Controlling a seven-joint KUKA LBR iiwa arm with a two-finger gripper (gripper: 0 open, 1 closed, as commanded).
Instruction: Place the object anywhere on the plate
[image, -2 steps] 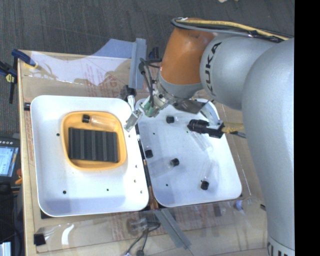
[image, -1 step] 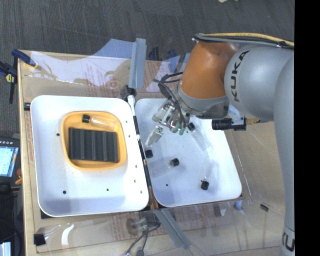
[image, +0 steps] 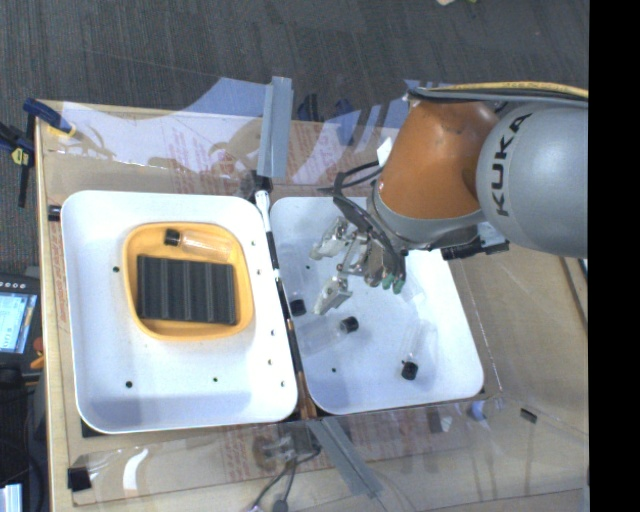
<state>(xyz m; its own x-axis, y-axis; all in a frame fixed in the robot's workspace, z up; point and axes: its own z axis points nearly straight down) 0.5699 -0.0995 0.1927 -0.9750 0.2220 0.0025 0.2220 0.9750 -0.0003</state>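
The claw (image: 338, 270) hangs over the right bin (image: 455, 340), fingers apart (nothing between them); a small black object (image: 349, 325) lies just below.

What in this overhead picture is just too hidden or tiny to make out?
- Gripper: pale against the white right bin; whether it holds anything is unclear.
- Clear vials with black caps, e.g.: see-through bodies nearly vanish into the bin floor.
- Small item on the yellow plate at: too small to identify.
- Right bin's upper part: covered by the arm.
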